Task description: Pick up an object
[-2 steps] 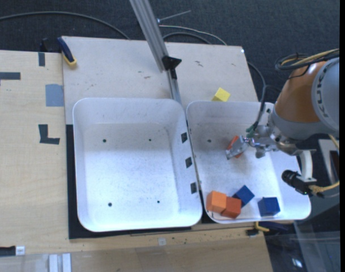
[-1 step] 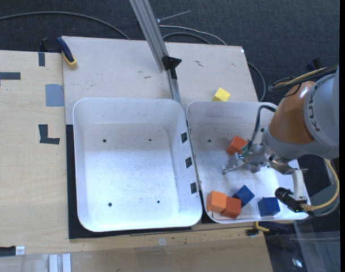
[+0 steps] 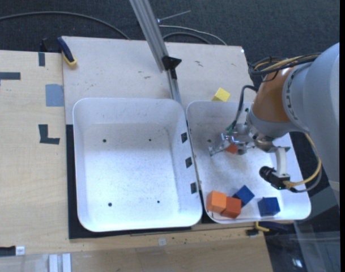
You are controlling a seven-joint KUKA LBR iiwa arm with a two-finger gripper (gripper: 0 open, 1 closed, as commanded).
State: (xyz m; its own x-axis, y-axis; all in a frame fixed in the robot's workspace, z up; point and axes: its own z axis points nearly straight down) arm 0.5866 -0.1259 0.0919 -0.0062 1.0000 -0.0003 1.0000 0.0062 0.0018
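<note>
My gripper point(image 3: 231, 144) hangs over the middle of the right bin point(image 3: 201, 123), reaching in from the right. A small orange-red block point(image 3: 232, 149) shows right at its tip, partly hidden by the gripper's metal parts. Whether the block is gripped or only lies beneath cannot be made out. Along the right bin's front edge lie an orange block point(image 3: 217, 199), a red-orange block point(image 3: 233, 208) touching it, a blue block point(image 3: 244, 194) and another blue block point(image 3: 268, 206).
The left bin point(image 3: 81, 152) stands beside the right one, sharing a raised middle wall. A yellow block point(image 3: 221, 94) lies on the bench just behind the right bin. A slanted metal rod point(image 3: 152, 33) crosses above the back of the bins.
</note>
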